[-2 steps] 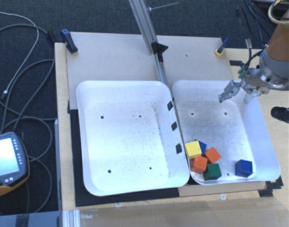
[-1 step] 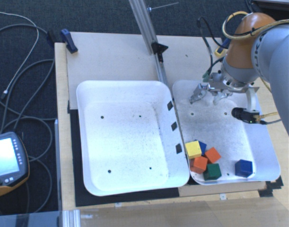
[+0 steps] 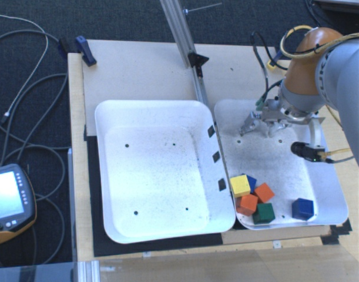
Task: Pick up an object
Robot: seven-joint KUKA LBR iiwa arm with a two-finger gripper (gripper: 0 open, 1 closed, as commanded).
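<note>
At your far left a handheld screen unit [image 3: 7,200] lies on the floor at about 8 o'clock, with cables looping above it. On the bench, a small blue clip [image 3: 85,50] sits at the 11 o'clock corner. The left bin [image 3: 108,119] comes next, then a metal rail [image 3: 180,34] slanting down to the seam between the bins.

In the right bin [image 3: 329,201], look to its 6 o'clock edge: a yellow block [image 3: 240,185] with a blue one behind it, two orange blocks [image 3: 256,197], and a green block [image 3: 263,213] are all huddled touching. A separate blue block [image 3: 303,208] sits apart at 5 o'clock. They are cubes, so no long axis shows; several sit turned corner-on.

The gripper [image 3: 254,124] hangs over the bin's 12 o'clock end, well apart from the blocks, pointing toward 9 o'clock. You cannot tell how its claw stands.
</note>
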